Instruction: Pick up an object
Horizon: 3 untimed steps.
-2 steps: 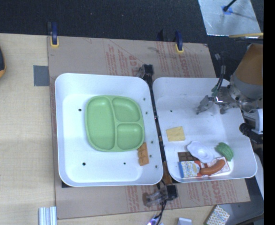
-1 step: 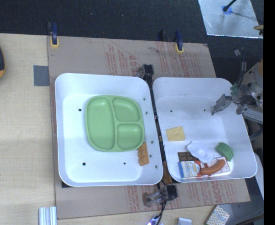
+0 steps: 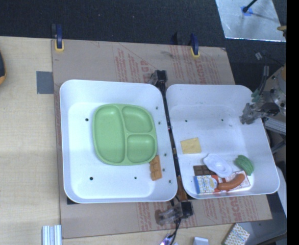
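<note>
Gripper (image 3: 249,112) hangs at the right bin's (image 3: 216,98) far right rim, over bare floor, apparently carrying nothing; whether it is open or closed I cannot tell. Candidate objects crowd the bin's near corner: a sausage (image 3: 230,183), a green piece (image 3: 244,163), a small carton (image 3: 205,184). The approach looks barely begun; next it must travel there and descend.

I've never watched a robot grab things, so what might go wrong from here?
The hand sits at the right bin's far edge, away from the toys. The sausage, carton and white piece are heaped together in the near corner, so it might catch two or slip. The yellow card lies flat, likely hard to pinch.
</note>
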Motion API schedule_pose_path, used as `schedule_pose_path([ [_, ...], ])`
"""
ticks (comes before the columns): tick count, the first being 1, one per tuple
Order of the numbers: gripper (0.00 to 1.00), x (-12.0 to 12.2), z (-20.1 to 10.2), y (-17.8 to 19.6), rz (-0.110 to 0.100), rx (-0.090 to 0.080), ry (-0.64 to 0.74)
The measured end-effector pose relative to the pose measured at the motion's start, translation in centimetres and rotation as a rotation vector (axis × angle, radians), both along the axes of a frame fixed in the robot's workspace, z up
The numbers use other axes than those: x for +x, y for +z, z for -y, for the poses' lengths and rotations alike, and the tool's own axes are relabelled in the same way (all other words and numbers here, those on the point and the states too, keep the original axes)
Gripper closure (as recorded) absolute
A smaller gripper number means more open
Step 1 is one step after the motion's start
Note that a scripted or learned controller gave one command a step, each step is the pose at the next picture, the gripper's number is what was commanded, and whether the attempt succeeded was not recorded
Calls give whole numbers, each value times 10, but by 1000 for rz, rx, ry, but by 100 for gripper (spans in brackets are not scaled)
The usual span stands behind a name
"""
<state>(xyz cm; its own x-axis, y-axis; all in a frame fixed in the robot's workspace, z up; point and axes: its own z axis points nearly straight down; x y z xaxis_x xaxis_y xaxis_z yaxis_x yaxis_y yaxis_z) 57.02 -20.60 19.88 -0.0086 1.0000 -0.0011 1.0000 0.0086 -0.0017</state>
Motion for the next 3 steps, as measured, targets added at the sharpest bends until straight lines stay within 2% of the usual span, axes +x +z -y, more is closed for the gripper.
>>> schedule_pose_path([
  [1,100,-29,-24,26,-2,3,-4],
  [2,0,-27,-23,25,-2,3,-4],
  [3,0,0,-72,-70,-6,3,1],
])
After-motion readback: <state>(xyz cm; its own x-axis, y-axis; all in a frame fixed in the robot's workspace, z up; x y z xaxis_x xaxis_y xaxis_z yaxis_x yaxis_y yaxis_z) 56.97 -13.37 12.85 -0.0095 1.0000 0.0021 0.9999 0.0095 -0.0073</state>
